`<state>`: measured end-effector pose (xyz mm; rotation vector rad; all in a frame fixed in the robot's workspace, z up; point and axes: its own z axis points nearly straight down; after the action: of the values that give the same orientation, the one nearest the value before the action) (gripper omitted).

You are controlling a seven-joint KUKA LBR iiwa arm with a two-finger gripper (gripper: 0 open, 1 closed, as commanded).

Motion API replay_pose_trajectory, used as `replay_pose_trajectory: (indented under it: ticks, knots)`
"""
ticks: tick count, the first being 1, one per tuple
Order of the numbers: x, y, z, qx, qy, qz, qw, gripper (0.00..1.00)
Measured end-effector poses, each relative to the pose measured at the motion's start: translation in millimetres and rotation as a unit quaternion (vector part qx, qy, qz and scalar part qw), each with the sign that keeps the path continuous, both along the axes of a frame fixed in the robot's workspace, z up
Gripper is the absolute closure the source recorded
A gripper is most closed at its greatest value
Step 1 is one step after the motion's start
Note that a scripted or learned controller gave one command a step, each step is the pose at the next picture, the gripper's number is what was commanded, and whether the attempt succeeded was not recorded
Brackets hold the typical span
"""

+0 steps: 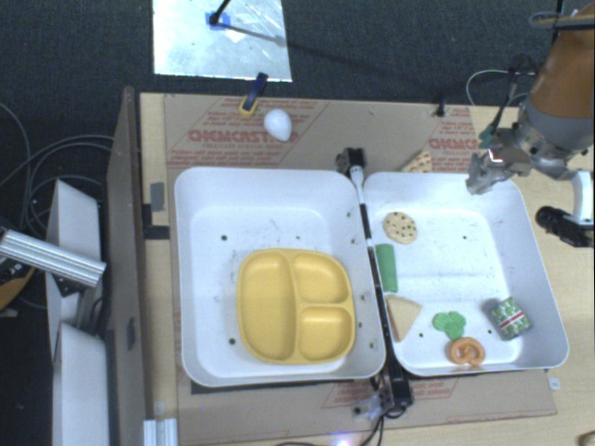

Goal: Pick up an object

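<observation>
Where the two white bins sit side by side, the left bin (200, 212) holds a yellow divided plate (296, 305) toward its five o'clock corner. In the right bin (530, 249), a cookie (400, 227) lies at ten o'clock, a green stick (386, 268) at nine, a tan wedge (403, 316) at seven, with a green piece (450, 323), pretzel (465, 350) and small can (509, 318) around five. The gripper (485, 177) hangs over its one o'clock rim; whether it is clenched or released I cannot tell.
</observation>
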<state>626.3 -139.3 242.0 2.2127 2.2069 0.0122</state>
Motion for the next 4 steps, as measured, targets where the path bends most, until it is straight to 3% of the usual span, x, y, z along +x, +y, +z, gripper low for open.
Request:
replay_pose_trajectory:
  ticks: [1,2,3,4]
  knots:
    - [35.9,69.0,-50.4,0.004,0.007,0.007,0.9999,1.0]
    - [34.8,64.1,-48.1,0.0028,0.007,0.003,1.0,0.0]
    - [12.1,37.9,-160.1,0.0054,0.007,-0.001,1.0,0.0]
    - [28.8,21.7,-156.5,0.0027,0.006,0.001,1.0,0.0]
